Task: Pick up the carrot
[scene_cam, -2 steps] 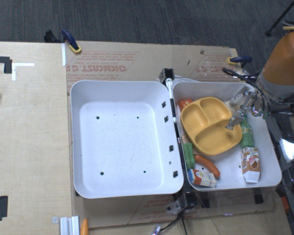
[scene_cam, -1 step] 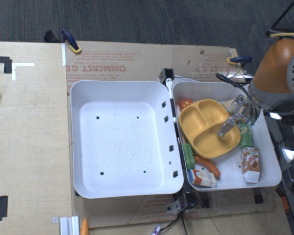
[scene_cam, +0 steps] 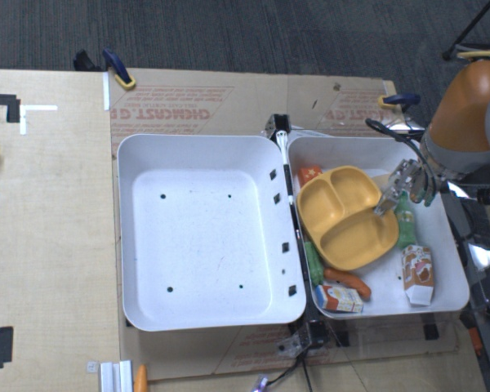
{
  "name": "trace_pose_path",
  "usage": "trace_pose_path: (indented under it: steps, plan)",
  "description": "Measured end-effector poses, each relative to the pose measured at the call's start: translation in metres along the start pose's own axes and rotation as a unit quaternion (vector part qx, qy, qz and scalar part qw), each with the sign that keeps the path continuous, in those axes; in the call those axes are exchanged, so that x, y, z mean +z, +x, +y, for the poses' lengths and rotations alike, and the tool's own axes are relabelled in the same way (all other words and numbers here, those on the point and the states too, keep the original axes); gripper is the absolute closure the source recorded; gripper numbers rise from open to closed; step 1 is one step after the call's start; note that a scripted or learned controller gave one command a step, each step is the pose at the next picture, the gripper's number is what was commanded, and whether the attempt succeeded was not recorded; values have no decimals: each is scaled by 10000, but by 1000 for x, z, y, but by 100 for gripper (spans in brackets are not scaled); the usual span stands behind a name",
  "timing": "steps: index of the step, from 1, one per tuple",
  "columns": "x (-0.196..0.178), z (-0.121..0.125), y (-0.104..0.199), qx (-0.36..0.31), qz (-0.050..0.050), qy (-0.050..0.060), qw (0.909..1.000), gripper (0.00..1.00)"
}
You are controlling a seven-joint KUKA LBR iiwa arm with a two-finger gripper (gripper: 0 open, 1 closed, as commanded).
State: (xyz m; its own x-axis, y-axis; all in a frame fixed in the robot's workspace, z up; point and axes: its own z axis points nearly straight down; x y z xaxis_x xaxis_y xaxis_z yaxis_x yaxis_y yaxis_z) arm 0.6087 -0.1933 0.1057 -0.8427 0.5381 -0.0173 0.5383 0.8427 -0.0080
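carrot (scene_cam: 348,282) front of right bin | claw (scene_cam: 392,196) well apart

Rounded orange band (scene_cam: 467,109) over a grey wrist housing (scene_cam: 461,160), smooth and glossy with a pale highlight on top. Below it, a small metallic gripper (scene_cam: 389,200) of silvery and dark parts, slender, with greenish touches near its base. Thin dark cable (scene_cam: 392,129) looping beside the wrist

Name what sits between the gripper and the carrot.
In the camera view, the yellow divided plate lies between the gripper, at its right rim, and the carrot, which lies just below the plate's lower edge.
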Motion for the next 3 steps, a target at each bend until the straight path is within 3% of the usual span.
trace_pose_path:
  steps: [1, 2, 3]
  plan:
    - [-1, 3, 1, -5, 11, -23, 10000, 0]
    - [2, 40, 23, 224, -83, 53, 9997, 0]
    - [-8, 33, 19, 225, -132, 104, 9996, 100]
